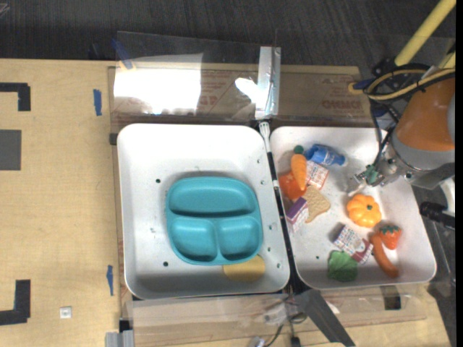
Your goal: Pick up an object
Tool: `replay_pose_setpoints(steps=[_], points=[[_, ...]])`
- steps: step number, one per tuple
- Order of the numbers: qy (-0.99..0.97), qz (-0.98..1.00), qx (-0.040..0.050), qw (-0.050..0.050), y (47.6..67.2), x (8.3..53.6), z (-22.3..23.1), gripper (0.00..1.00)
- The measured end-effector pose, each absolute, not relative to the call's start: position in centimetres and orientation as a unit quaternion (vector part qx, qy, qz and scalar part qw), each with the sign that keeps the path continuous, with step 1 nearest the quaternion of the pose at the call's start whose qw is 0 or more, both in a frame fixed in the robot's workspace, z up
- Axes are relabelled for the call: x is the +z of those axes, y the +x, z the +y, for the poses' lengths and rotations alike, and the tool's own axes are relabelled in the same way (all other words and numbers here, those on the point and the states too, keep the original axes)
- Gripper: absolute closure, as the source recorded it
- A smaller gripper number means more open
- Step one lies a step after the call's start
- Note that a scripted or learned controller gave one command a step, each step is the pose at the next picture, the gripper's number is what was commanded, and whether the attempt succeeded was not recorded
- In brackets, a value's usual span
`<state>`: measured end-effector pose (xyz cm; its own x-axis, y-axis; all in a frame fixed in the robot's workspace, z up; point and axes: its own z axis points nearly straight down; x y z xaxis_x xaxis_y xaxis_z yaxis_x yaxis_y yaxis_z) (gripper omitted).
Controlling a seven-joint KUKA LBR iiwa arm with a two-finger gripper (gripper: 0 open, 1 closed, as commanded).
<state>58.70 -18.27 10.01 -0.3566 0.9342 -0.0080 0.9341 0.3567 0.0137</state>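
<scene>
While my gripper hangs over the right bin carrying nothing, jaws too blurry to tell, the little pumpkin just below it waits unpicked.

the arm comes in from the right side of the camera view, its broad orange band seen from above as a rounded mass near the right edge, with grey housing under and beside it. yellow and black cables loop over the top of that band. from the band a slim grey wrist section slants down and to the left, ending at the gripper, a small dark and greenish piece at its tip. the tip is too small and blurred to make out how it is set.
</scene>
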Motion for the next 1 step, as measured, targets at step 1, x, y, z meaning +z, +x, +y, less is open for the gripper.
replay_pose_setpoints(steps=[1], points=[[0.753,0.658,0.0021,0.003,60.09,8.78,-15.02,1.0]])
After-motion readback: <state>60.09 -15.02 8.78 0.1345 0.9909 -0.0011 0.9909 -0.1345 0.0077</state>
